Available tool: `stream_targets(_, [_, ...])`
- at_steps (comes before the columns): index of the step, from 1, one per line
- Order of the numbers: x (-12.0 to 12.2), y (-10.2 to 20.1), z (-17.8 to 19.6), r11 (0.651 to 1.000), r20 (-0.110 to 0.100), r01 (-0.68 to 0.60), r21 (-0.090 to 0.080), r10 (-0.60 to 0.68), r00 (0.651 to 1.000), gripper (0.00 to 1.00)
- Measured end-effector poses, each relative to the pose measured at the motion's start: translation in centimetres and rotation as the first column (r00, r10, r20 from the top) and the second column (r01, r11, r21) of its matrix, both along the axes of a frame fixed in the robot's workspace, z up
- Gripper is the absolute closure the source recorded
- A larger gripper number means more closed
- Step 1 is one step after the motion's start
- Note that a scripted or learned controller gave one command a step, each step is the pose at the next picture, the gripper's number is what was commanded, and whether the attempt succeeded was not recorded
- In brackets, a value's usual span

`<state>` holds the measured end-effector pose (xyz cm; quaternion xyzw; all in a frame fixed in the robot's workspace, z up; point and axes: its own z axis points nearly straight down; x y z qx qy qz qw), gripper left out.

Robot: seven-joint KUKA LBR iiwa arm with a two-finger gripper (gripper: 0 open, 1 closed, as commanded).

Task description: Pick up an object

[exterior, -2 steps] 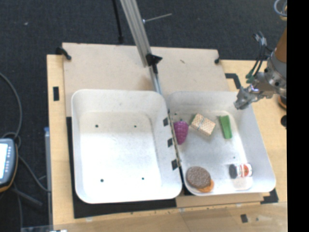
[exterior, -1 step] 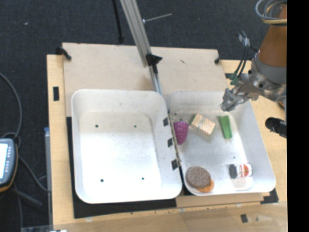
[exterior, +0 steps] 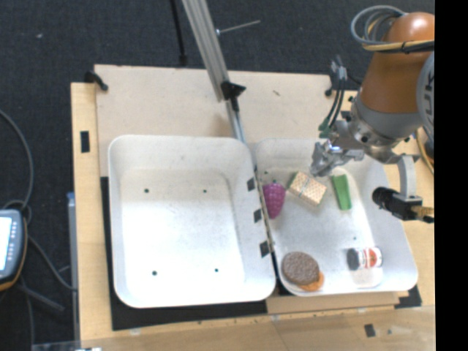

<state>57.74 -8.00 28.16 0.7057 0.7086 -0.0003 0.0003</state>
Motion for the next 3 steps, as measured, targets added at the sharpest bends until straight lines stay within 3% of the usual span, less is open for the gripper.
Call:
stream_targets(1, [0.4, 4.5, -1.2, 1.000, 0.001, -0.001, 0.000, 0.001, 1.000, 1.00])
stream_targets(2, [-0.6, 9.7, -1.0, 1.000, 0.000, -0.003, 0.002, 0.003, 1.000, 1.00])
stream_targets(3, [-1.4, 14.5, -3.1, 1.000, -0.001, -0.002, 0.001, 0.002, 1.000, 1.00])
